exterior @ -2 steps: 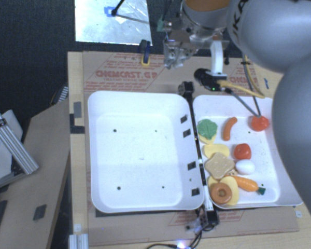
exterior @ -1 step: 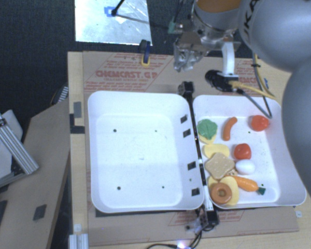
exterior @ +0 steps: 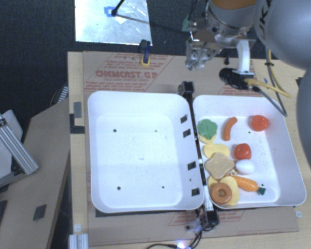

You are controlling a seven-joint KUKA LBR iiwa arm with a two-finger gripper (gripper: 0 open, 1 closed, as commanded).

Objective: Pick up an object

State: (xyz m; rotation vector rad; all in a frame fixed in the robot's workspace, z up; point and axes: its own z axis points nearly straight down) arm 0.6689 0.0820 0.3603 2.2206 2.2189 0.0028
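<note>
Hovering past the bins' far edge, the gripper (exterior: 198, 60) carried nothing visible, while below it the sausage (exterior: 228, 128) lay slanted, long axis near-to-far.

The arm (exterior: 295, 30) is cut off by the top and right edges, and its claw (exterior: 198, 58) is blurred.

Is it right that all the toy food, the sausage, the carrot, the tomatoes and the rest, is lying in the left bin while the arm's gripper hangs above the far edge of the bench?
Not quite: the food lies in the right bin, as the camera view shows. The sausage, the carrot and the tomatoes are all there. The gripper does hang above the bench's far edge.
</note>
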